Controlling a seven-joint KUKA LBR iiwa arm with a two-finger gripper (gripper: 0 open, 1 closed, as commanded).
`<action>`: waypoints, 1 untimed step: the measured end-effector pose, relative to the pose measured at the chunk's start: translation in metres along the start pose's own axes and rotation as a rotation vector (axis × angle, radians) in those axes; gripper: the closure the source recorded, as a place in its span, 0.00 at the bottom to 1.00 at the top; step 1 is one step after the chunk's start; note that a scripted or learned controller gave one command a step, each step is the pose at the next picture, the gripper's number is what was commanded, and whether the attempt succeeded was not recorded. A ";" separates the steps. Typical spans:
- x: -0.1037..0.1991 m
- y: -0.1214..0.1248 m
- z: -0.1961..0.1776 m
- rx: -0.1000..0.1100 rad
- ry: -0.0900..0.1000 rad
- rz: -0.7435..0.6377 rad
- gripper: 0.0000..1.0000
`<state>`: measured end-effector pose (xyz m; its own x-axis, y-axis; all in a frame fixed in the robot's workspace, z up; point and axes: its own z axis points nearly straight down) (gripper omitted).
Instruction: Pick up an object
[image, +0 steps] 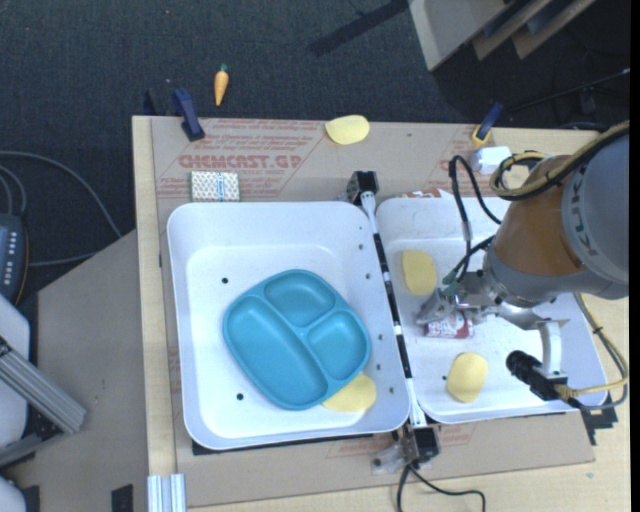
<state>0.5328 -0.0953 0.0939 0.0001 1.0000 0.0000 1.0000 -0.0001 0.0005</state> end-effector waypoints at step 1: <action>0.061 -0.022 -0.091 0.000 0.001 -0.001 1.00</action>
